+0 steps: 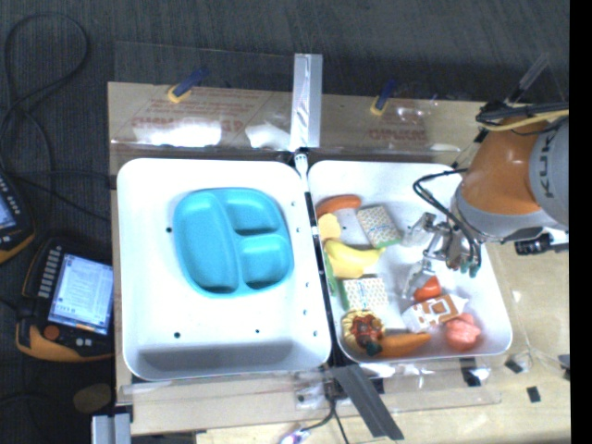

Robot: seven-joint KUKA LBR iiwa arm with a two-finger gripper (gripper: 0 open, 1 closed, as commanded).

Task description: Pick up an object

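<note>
The right bin (pixel 490 289) holds several toy food items. Among them are a yellow banana (pixel 348 259), two checkered packets (pixel 376 222) (pixel 366 293), an orange-red piece (pixel 338 203), a small red piece (pixel 427 289), a white and orange box (pixel 433 314), a pink-red piece (pixel 463 330), a carrot (pixel 403 343) and a dark mixed piece (pixel 362 327). My gripper (pixel 429 259) hangs low over the right half of this bin, just above the small red piece. I see nothing held in it.
In the left bin (pixel 148 340) lies a blue divided tray (pixel 231 239). The grey arm with its orange band (pixel 499 178) comes in over the right bin's far right corner. A tablet (pixel 79 294) and cables lie on the floor at the left.
</note>
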